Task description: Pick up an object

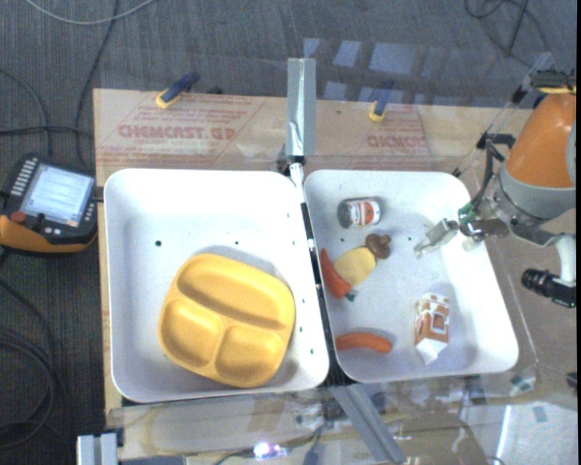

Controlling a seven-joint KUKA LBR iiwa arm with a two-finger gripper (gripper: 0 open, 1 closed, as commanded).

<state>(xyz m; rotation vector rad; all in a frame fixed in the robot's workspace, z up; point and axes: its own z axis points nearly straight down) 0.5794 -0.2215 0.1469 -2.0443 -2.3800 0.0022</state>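
Note:
The right bin holds several small items. A small can lies on its side near the back, with a brown lump just in front of it. A pale yellow piece rests against an orange carrot-like piece by the bin's left wall. An orange sausage lies near the front, and a white and orange carton sits at the front right. My gripper hovers over the right bin's back right part, to the right of the brown lump, with nothing seen in it.
The left bin carries a yellow divided plate. A metal post stands behind the seam between the bins. A teach pendant lies on the floor to the left. The arm's orange band is above the bench's right edge.

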